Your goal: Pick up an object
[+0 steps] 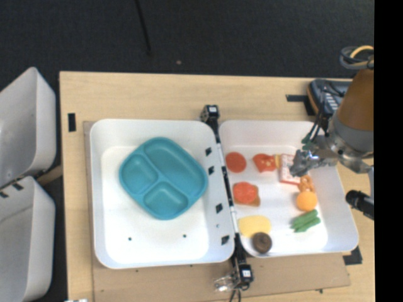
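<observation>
White and shallow, two plastic bins are seen side by side on a pale wooden bench (145, 96). The left bin (110, 231) is occupied by a teal plastic plate with three compartments (164, 177), set at a slant near its middle. The right bin (334, 231) is strewn with small toy foods: a round red-orange piece (236, 162) near the divider, a red piece with a pale spot (265, 163) beside it, an orange-red lumpy block (246, 194) below these, a yellow rounded piece (254, 224), and a brown ring-shaped doughnut (261, 242) touching the yellow one at the front edge. Farther right, an orange ball (306, 201) and a green pod-shaped piece (305, 221) are found close together. A pink and white flat packet (288, 170) is partly covered by the grey two-finger gripper (303, 163), which is lowered over it from the right. Whether anything is gripped cannot be told, since the tips are blurred against the packet.
</observation>
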### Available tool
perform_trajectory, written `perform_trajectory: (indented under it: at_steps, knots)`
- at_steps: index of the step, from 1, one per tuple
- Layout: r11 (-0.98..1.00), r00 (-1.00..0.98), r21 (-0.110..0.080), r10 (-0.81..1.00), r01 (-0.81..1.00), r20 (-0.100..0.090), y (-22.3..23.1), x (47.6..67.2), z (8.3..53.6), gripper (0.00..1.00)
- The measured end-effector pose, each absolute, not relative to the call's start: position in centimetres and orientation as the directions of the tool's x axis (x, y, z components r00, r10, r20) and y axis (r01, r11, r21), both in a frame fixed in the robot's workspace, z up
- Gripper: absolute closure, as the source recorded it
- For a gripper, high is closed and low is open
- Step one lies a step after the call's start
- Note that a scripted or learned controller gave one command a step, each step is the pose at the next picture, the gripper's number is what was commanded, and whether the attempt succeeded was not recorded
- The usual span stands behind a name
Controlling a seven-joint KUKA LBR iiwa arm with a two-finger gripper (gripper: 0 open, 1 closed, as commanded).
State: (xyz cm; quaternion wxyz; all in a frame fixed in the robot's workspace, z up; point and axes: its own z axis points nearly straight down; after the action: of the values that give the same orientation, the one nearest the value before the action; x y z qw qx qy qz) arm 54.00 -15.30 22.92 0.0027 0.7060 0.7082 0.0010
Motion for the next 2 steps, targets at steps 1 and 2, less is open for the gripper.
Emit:
perform_trajectory:
  at_steps: [1, 2]
  knots:
    - [0.003, -0.003, 0.0, 1.0, 1.0, 0.0, -15.4, 54.1, 24.0, 1.0]
    - [0.006, -0.006, 0.001, 1.0, 1.0, 0.001, -11.7, 57.7, 24.6, 1.0]
